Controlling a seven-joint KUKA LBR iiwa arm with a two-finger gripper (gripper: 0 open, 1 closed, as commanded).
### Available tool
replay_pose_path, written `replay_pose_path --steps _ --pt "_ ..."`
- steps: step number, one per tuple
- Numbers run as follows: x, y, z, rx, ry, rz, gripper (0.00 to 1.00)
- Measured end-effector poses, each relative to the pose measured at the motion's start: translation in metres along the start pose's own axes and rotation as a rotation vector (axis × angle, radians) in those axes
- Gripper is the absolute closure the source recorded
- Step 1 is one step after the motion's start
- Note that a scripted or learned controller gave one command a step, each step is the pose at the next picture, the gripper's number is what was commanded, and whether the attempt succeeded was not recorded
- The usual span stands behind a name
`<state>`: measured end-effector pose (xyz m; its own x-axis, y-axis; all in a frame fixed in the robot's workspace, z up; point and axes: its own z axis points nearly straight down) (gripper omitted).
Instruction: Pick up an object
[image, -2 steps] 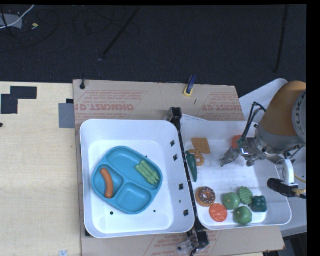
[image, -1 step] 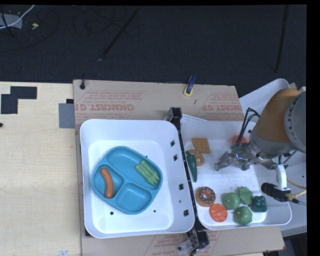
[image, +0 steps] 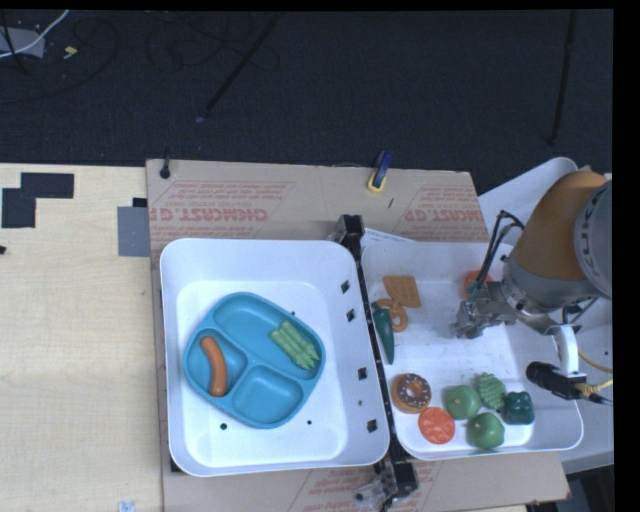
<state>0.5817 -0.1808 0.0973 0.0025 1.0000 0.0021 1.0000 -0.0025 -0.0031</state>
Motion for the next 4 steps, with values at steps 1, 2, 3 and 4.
replay_pose_path --steps 1,2,3,4 --pt "-0.002 0.004 -0.042 -0.004 -0.002 -0.002 1.00" --pt "0.006 -0.002 -0.098 -0.003 -0.001 -0.003 1.00" --pt "0.005 -0.002 -0.132 -0.005 -0.002 -0.004 1.00" --pt "0.054 -0.005 -0.139 0.000 0.000 -0.006 1.00"
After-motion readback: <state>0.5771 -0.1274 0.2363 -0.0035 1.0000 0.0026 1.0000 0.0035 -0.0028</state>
